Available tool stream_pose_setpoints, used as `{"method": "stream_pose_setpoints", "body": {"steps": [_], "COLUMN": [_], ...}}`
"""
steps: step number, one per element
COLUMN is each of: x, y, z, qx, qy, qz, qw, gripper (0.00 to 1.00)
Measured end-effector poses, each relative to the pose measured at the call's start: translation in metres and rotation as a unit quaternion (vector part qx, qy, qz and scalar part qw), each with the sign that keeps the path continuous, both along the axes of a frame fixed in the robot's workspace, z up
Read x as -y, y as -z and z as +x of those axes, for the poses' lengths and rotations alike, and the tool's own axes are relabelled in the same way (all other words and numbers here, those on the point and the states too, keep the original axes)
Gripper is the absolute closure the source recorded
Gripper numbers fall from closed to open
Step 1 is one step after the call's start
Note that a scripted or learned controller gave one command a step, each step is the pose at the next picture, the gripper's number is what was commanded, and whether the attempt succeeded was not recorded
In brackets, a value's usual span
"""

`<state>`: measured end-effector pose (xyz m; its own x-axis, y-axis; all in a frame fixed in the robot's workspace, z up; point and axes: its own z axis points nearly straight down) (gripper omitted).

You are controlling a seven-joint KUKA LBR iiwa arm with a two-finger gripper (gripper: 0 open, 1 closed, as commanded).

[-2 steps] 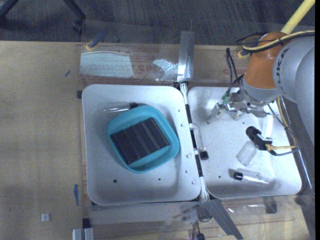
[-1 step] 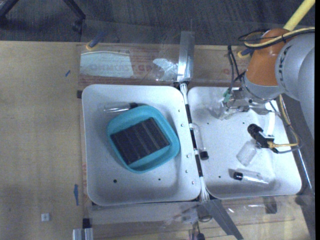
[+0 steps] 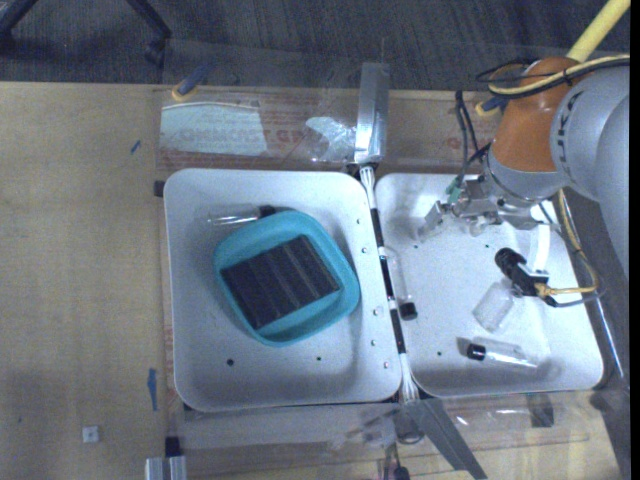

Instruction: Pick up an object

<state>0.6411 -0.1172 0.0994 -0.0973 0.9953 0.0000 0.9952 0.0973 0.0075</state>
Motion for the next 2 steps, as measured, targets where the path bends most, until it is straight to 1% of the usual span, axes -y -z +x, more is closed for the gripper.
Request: {"method": "stream_pose_setpoints", "body": {"steps": [1,2], "x": [-0.014,0.045], "y": [0.011,0.011], "z": [-0.057,-0.034], "qx": [0.000,0.000], "qy": [0.021,0.035], "qz": [-0.0003,-0.0017], "qw": [0.9998,0.9994], "gripper": [0.00,0.00]}}
